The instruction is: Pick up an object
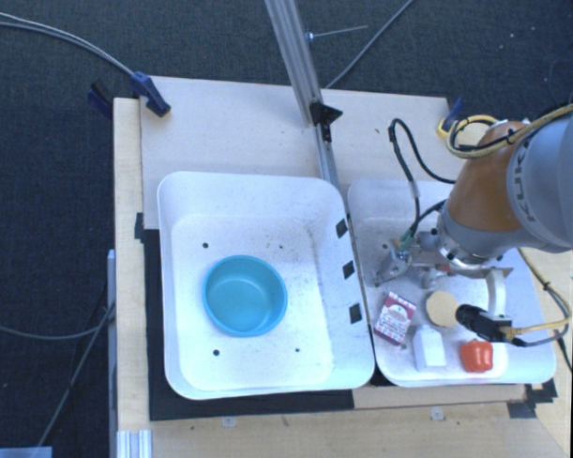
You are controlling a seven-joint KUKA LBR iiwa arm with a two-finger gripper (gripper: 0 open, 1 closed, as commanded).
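My gripper (pixel 396 259) hangs low over the left part of the right bin (pixel 370 196), with the grey and orange arm behind it to the right. Just below it lies a small red and white packet (pixel 394 319). To the right of the packet sits a round tan disc (pixel 439 309). A white block (pixel 430 350) and a red-orange object (pixel 476 356) lie near the bin's front edge. I see nothing between the gripper and the bin floor. A blue bowl (pixel 245 295) stands in the left bin (pixel 175 196).
A slanted metal pole (pixel 295 45) runs down from the top to between the bins. Black cables (pixel 406 152) loop over the right bin's back. A blue clamp (pixel 150 94) grips the bench's far left corner.
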